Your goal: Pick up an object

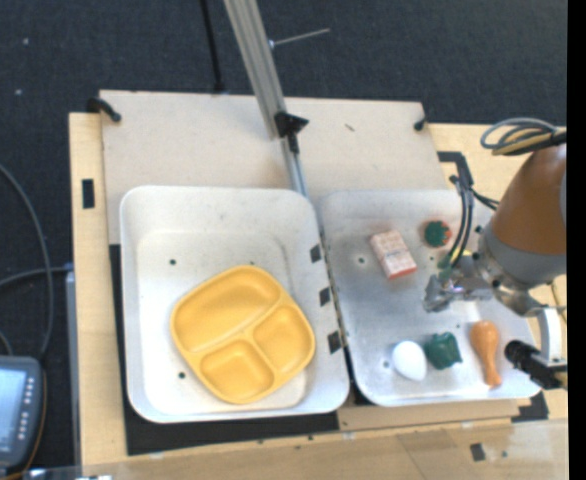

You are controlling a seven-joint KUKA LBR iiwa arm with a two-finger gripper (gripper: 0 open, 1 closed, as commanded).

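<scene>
- Frankly, you cannot tell how the gripper (441, 294) is set; it is small and blurred.
- Your arm (529, 218) hangs over the right bin (358, 368), above the green block (442, 349) and carrot (487, 349).

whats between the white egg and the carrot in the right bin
A small dark green block lies between the white egg and the orange carrot, seen in the camera view.

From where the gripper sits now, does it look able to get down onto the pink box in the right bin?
Probably yes. The pink box lies alone on bare bin floor, just left of the gripper, with nothing on or against it.
</scene>
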